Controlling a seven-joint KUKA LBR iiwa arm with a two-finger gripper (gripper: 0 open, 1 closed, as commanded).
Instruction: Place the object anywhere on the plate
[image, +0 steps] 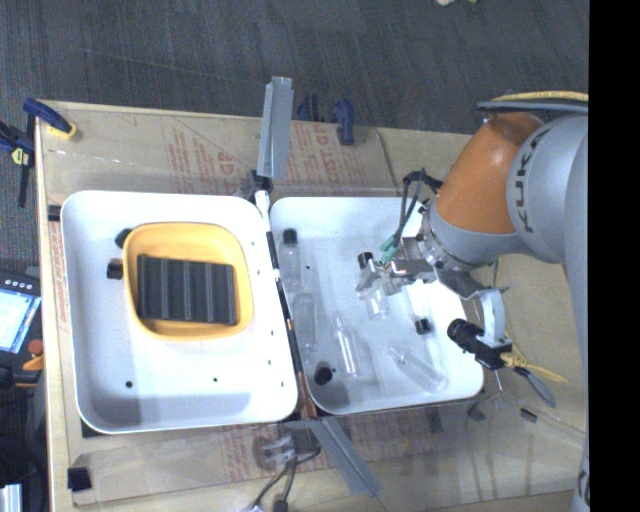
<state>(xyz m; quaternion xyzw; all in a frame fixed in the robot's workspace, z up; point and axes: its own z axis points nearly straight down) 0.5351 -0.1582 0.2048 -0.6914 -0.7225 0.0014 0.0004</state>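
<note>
1. We see a wooden bench (150, 135) printed with red lettering, standing on dark grey carpet (200, 45) that runs along the far edge of the view.
2. Two white bins sit side by side on the bench, their inner rims touching: the left bin (90, 380) and the right bin (345, 220).
3. Blue clamps (345, 120) grip the bench's far edge, and another (48, 115) sits at its far left corner. A grey bar (275, 128) stands upright at the far end of the seam between the bins.
4. The plate (190, 240), yellow-rimmed with a dark ribbed centre, lies in the far half of the left bin.
5. The arm (530, 190) reaches over the right bin's right side, and its gripper (385, 275) hangs low over that bin's middle.
6. We see clear glassy shapes (375, 298) right at the gripper, but cannot tell whether they are held or how the gripper is set.
7. More clear objects (345, 350) lie toward the right bin's near edge, with another (290, 262) by its left wall; their outlines fade into the white floor.
8. A lit screen (15, 315) is cut off at the view's left edge.
</note>
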